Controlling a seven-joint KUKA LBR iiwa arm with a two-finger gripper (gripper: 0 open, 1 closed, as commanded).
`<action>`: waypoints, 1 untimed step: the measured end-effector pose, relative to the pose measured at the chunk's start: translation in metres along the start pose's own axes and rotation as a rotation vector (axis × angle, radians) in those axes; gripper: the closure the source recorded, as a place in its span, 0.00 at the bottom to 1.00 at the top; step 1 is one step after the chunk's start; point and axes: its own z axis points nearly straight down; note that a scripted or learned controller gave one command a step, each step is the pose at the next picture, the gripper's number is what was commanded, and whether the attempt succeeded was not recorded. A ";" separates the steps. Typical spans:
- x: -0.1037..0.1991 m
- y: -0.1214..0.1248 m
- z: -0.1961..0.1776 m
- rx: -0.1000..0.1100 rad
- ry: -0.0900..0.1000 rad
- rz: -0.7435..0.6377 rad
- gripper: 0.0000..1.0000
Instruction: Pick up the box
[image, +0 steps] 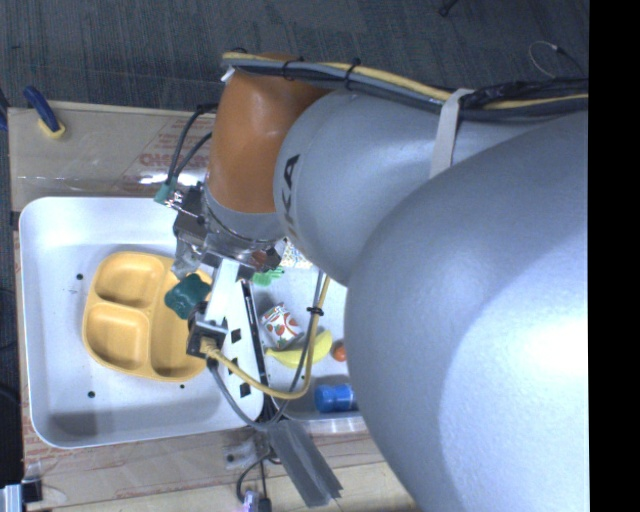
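Grey arm (450, 260) closest, sweeping in from the right, orange band (245, 140) tipped steeply down. Below it, gripper (200, 272) low over the yellow tray (125, 320) in the left bin (50, 300); opening impossible to tell. Deeper, blue box (335, 398) in the right bin (325, 424), beside a banana (305, 351), well apart from the gripper.

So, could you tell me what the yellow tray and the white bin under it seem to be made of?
The yellow tray: probably moulded plastic, smooth semi-matte, with rounded compartments and soft highlights. The white bin: likely plastic too, with a glossy sheen and rounded corners.
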 end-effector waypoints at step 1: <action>0.032 0.109 0.017 0.000 0.000 -0.212 1.00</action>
